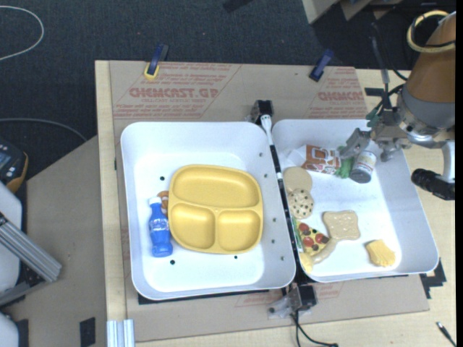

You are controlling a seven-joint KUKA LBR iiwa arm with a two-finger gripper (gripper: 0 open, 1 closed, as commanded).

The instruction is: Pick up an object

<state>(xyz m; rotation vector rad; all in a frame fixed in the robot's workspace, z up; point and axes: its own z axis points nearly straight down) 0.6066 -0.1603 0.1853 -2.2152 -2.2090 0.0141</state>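
Fingers point(367, 152) are hanging low over the far part of the right bin point(405, 215), with the arm reaching in above them. I am not able to tell whether they are wide or narrow; the wrist hardware is masking the gap.

1. Can point(358, 168): sitting directly below the fingers, touching or almost touching them; contact is not resolving. I am treating it as the likeliest pick. It is lying tipped, with the silver end face showing on the arm's side and the green body trailing away from the arm. The long axis is running roughly across the bin. I am expecting it to be light, rigid and smooth, so it is likely to roll or squirt out of a pinch. I am judging the best hold to be across the round body at mid-length, with the fingers closing square to the axis.

2. Snack packet point(322, 159): lying just beside the can, on the side away from the arm. It is looking thin and crinkly.

3. 2 cookies point(298, 191): lying further out, against the divider.

4. Toast point(341, 225), pizza slice point(315, 238) and yellow wedge point(381, 252): lying well apart from the fingers, toward the near rim.

5. Left bin point(137, 157): furthest out, carrying a yellow divided plate point(215, 208) and a blue bottle point(160, 230) beside it.
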